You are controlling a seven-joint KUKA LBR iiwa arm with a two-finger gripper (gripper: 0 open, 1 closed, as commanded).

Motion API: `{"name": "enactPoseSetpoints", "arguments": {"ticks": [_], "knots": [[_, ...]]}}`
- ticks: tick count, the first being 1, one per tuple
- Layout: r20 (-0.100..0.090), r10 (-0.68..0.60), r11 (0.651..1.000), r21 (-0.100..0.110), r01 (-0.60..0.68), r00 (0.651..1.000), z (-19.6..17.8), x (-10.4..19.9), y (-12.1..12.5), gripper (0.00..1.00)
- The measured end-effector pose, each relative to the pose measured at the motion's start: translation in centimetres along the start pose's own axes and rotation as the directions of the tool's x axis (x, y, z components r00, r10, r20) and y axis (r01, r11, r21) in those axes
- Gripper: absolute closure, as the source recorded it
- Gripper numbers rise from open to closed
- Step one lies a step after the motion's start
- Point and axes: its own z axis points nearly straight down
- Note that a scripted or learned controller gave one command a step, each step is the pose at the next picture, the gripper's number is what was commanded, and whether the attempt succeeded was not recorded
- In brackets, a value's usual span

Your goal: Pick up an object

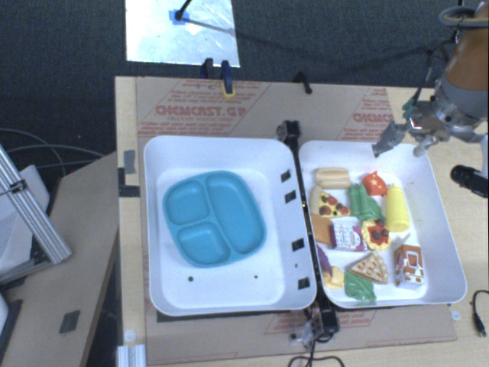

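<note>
My gripper (401,144) hangs open above the far edge of the right bin (435,205), with its two fingers spread and nothing between them. Below it in that bin lie several toy foods: a bread roll (332,177), a red tomato (374,183), a green pepper (361,202), a yellow bottle (396,208), a pizza slice (330,203), a purple packet (348,235), a triangular sandwich (371,267) and a small orange carton (409,266).
The left bin (172,159) holds a blue divided plate (214,217). A black hinge strip (299,205) runs between the bins. A foil sheet (180,21) lies on the dark floor behind the bench.
</note>
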Motion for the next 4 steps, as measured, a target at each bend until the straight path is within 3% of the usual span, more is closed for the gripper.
{"name": "enactPoseSetpoints", "arguments": {"ticks": [1, 2, 3, 4], "knots": [[-0.004, 0.004, 1.000, 0.014, -0.004, 1.000, 15.2, -0.7, -4.2, 0.00], [0.000, 0.001, 1.000, -0.003, -0.001, 1.000, 13.2, -0.7, -3.6, 1.00], [-0.003, -0.009, 1.000, -0.006, 0.009, 1.000, 6.3, 8.3, -3.2, 1.00], [-0.004, -0.007, 1.000, 0.003, 0.007, 1.000, 3.2, 14.7, -8.6, 1.00]]}}
